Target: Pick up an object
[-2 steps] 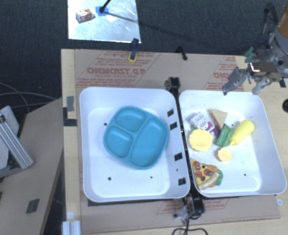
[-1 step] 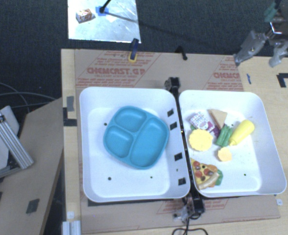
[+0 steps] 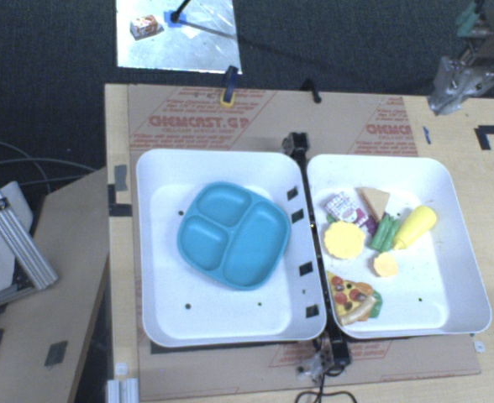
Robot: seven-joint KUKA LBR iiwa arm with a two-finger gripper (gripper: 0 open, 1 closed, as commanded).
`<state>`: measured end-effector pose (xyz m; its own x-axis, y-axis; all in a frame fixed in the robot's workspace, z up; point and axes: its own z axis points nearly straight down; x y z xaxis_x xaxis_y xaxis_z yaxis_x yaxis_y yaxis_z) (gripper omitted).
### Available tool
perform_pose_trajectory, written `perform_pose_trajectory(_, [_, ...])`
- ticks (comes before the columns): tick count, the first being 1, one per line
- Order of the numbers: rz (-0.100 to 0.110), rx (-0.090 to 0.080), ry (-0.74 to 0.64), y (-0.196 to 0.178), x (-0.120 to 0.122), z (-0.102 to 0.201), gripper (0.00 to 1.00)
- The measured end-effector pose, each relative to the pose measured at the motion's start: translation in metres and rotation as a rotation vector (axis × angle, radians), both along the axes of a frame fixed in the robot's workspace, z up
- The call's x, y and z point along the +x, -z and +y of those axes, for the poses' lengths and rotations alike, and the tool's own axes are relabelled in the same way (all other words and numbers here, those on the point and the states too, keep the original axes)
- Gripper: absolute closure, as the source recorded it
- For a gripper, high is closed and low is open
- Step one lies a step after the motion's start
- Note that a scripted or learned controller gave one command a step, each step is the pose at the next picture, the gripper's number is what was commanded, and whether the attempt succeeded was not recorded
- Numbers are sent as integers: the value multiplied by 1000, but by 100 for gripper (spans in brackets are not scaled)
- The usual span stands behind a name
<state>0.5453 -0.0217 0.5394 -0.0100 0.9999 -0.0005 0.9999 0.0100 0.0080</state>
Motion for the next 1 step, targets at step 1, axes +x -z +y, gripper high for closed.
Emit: perform_pose_trajectory(1, [6,3,-2,5,31,86,100])
